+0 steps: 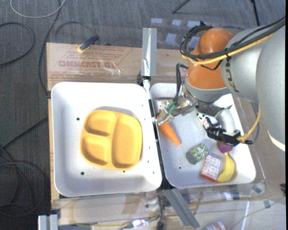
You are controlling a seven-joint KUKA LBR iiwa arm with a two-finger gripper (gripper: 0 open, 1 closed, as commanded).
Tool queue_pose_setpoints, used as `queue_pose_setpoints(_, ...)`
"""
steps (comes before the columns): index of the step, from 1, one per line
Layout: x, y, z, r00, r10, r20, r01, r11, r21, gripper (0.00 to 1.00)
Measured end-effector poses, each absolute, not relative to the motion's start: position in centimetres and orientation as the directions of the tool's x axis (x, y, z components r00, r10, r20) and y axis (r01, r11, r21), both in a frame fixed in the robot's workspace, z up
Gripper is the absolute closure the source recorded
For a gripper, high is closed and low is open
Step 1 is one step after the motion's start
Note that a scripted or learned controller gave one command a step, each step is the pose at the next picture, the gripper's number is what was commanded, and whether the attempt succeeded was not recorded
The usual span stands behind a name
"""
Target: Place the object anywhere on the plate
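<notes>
Jaws sit low over the upper left corner of the right bin, right above the leafy end of the carrot; how far apart they stand, or whether they have anything in hold, I cannot tell, because the wrist and its cabling cover them. Just below the jaws the carrot lies on the bin floor, its orange tip pointing down and away to the right, its green top up at the jaws.

Farther down and to the right of the jaws lie a small green can, on its side, then a red and white box touching a banana near the bin's lower right corner. A purple item (partly hidden by a black fitting on the arm) sits just above the banana.

Left of the jaws, across the divide between the bins, the left bin holds the yellow plate, a compartment tray lying flat at the bin's middle, well apart from the carrot. Both bins rest on the table.
</notes>
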State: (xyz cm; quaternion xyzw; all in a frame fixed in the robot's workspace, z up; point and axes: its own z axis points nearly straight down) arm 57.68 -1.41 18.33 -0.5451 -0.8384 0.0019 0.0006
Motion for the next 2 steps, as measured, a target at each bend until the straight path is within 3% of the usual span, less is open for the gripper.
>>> queue_pose_setpoints(1, 55.77, 5.82, 18.3, -0.518, 0.856, 0.0, 0.856, 0.518, -0.004, 1.0)
queue_pose_setpoints(2, 55.77, 5.82, 18.3, -0.517, 0.856, 0.001, 0.856, 0.517, -0.004, 0.0)
